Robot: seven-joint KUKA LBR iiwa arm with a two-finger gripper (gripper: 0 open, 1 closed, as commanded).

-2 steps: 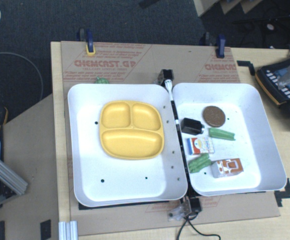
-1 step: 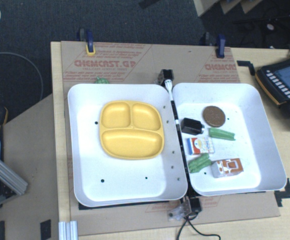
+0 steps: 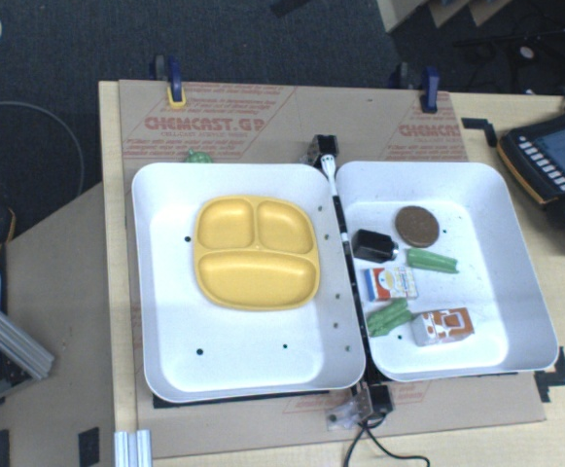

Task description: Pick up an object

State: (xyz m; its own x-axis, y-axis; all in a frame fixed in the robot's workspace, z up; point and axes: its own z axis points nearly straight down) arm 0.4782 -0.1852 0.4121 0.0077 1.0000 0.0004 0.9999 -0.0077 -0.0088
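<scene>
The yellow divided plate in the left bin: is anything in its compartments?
Empty. The yellow divided plate lies flat, right side up in the left bin, and all three compartments show bare yellow.

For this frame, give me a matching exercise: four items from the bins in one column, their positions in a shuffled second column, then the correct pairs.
Column one:
1. yellow divided plate
2. brown round disc
3. small carton
4. black object

Column two:
A. far part of the right bin
B. near part of the right bin, beside a green piece
C. middle of the left bin
D. right bin, close to the divide between the bins

Pairs: 1-C, 2-A, 3-B, 4-D
</scene>
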